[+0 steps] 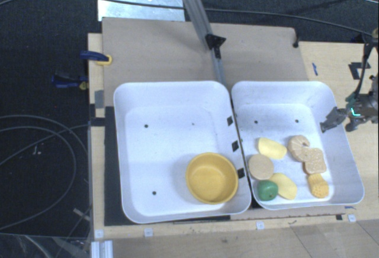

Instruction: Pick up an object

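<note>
Half the right bin lies bare; claw at its right rim.

The arm is cut off by the right edge, so just the gripper and a stub of wrist show; its tips are too small and dark to make out. The green piece sits partly under the round tan disc. Cables run off the left edge.
</note>
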`<state>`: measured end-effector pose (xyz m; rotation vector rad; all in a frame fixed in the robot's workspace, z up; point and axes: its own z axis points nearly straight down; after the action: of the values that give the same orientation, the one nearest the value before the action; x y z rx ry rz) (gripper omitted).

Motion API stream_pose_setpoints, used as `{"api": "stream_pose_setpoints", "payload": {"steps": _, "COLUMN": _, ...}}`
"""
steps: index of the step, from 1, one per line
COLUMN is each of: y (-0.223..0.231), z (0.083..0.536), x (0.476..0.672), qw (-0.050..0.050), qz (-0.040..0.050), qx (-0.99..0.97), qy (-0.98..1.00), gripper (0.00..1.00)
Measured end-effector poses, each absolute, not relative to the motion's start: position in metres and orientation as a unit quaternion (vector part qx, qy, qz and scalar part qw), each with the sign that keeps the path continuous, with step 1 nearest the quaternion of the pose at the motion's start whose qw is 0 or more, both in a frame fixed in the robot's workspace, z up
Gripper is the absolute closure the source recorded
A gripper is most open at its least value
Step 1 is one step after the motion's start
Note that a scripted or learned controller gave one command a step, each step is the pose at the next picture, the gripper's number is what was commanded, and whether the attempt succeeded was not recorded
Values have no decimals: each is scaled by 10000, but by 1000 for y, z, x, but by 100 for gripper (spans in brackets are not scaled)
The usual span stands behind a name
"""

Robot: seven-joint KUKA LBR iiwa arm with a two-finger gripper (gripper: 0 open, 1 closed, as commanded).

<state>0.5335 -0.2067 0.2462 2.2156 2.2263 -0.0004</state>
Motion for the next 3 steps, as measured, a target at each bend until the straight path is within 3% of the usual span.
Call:
{"api": "stream_pose_setpoints", "payload": {"steps": 1, "y": -207, "z": 247, "x": 534, "qw": 11, "qz": 3, "qx": 7053, "qy": 7089, "gripper": 0}}
{"api": "stream_pose_setpoints", "payload": {"steps": 3, "y": -189, "z": 139, "x": 529, "qw": -16, "qz": -6, "qx": 7065, "qy": 7077, "gripper": 0}}
